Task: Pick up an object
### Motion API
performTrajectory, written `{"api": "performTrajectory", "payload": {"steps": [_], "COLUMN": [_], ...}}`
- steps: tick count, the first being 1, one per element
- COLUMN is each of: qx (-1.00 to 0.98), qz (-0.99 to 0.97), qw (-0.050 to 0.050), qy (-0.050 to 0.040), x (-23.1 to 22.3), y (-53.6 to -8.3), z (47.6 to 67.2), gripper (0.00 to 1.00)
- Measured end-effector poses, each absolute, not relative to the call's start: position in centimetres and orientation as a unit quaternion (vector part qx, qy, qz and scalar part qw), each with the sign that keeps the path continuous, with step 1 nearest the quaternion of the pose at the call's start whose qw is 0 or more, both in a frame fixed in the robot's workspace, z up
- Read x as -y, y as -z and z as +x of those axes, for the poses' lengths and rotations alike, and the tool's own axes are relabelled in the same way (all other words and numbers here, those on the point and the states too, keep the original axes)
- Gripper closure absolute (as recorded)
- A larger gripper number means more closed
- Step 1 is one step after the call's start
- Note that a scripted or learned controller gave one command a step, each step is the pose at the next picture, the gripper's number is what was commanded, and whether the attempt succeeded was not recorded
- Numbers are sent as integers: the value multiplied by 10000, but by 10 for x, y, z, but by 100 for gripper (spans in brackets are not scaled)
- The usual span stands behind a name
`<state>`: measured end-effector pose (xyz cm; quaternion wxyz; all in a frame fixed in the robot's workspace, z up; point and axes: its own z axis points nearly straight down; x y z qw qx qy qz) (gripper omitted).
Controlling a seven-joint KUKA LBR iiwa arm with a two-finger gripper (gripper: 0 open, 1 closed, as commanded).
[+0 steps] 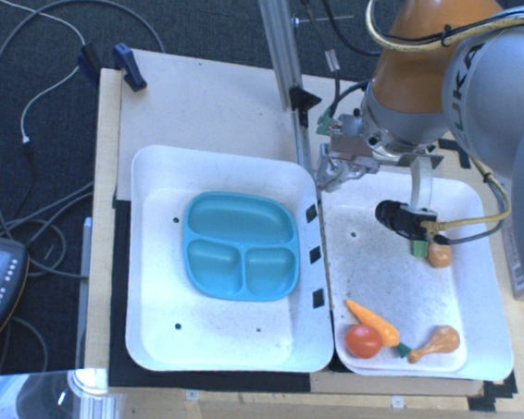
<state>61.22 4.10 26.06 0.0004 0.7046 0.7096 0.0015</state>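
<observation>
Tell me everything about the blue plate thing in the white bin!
The blue plate is a turquoise tray that looks like smooth plastic, with rounded corners. Raised ridges split it into three sections: one long one along the far side and two smaller ones in front. It lies flat, right side up, turned a little, near the middle of the left bin, resting on the bin's floor. Nothing sits in it, and the gripper is off to its right, not touching it.

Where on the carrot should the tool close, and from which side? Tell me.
Grip the carrot across its thick orange middle, coming straight down from above. It lies flat and slanted in the right bin, tapering toward upper left. The tomato touches its lower side near the green end, so keep the tool toward the tip half. This is a judgement.
</observation>
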Motion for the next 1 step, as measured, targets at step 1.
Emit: {"api": "performTrajectory", "payload": {"steps": [1], "qx": [-7094], "qz": [7048], "qw": [-1], "qy": [-13], "x": [-93], "y": [-256], "z": [616], "gripper": [100]}}
